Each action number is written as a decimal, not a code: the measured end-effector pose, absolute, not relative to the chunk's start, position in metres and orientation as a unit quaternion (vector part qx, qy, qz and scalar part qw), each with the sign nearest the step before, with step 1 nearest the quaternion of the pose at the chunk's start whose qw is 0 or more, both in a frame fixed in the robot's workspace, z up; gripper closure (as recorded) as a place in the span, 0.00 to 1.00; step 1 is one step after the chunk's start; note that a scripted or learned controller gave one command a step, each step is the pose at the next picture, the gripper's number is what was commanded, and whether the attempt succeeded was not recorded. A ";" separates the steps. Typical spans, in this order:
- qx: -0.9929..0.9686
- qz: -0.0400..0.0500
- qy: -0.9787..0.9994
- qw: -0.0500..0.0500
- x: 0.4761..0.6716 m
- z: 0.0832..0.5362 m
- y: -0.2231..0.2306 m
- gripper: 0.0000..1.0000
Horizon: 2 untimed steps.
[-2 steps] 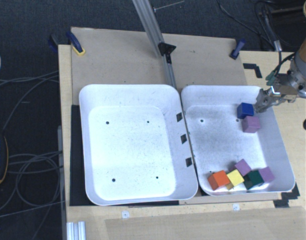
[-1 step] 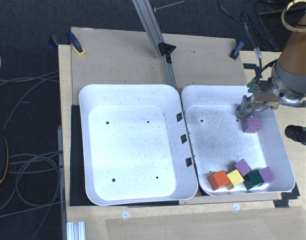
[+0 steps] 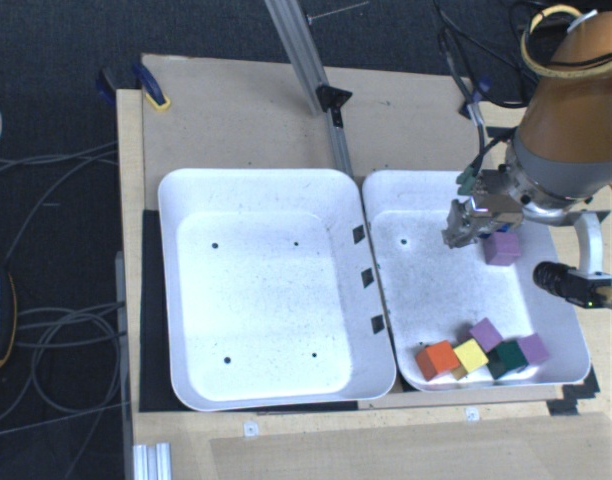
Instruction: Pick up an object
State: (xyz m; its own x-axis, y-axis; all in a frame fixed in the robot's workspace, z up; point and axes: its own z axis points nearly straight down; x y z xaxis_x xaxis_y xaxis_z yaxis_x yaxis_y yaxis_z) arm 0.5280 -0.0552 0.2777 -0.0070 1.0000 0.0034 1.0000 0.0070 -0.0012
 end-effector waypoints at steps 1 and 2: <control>-0.705 0.000 -0.710 0.002 0.515 0.278 -0.004 1.00; -0.705 0.000 -0.709 0.002 0.496 0.269 0.042 1.00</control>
